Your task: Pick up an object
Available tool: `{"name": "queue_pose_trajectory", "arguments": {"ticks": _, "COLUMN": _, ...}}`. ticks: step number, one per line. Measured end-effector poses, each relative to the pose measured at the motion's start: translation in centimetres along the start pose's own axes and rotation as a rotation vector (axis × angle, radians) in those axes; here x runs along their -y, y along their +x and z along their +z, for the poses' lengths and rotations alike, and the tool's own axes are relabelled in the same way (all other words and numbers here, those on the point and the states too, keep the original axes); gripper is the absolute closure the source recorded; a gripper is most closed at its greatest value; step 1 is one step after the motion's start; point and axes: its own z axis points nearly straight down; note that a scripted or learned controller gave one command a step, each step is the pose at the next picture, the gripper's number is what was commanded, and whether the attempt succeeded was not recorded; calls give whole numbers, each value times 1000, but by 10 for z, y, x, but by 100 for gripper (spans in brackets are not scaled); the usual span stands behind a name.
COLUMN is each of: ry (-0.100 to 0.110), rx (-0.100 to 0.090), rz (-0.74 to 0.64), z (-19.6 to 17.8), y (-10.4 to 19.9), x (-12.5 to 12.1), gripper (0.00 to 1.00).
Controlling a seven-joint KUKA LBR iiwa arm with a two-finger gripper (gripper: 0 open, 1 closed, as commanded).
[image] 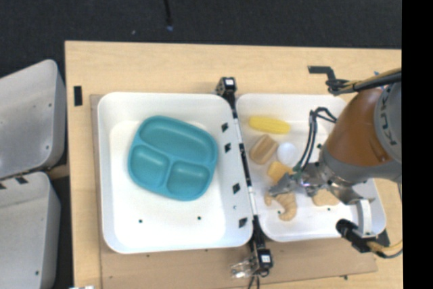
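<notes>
The right bin (306, 235) holds several small food toys: a yellow corn cob (269, 124), a tan bread roll (262, 148), a white ball (288, 152), an orange wedge (275, 170) and a curved tan pastry (288, 210). Another tan piece (325, 199) lies partly under the arm. My gripper (292, 184) is low in this bin, between the orange wedge and the curved pastry. Its dark metal parts blur into the toys around it, and nothing shows clearly in its grasp. The orange-banded wrist (358, 135) covers the bin's right part.
The left bin (108, 213) holds a teal divided plate (173, 158). A row of black clips (238, 166) marks the ridge between the bins. Cables (312, 139) loop beside the wrist. Bare wooden bench (169, 64) runs behind the bins.
</notes>
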Motion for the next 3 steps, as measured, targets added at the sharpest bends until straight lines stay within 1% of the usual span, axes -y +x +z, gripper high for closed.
{"name": "queue_pose_trajectory", "arguments": {"ticks": 1, "ry": -13, "rx": 3, "rz": 8, "z": -16, "y": -1, "x": -4, "gripper": 100}}
{"name": "queue_pose_trajectory", "arguments": {"ticks": 2, "ry": -6, "rx": 4, "rz": -6, "z": -80, "y": -1, "x": -5, "gripper": 100}}
{"name": "queue_pose_trajectory", "arguments": {"ticks": 3, "ry": -6, "rx": 4, "rz": -7, "z": -129, "y": -2, "x": -7, "gripper": 100}}
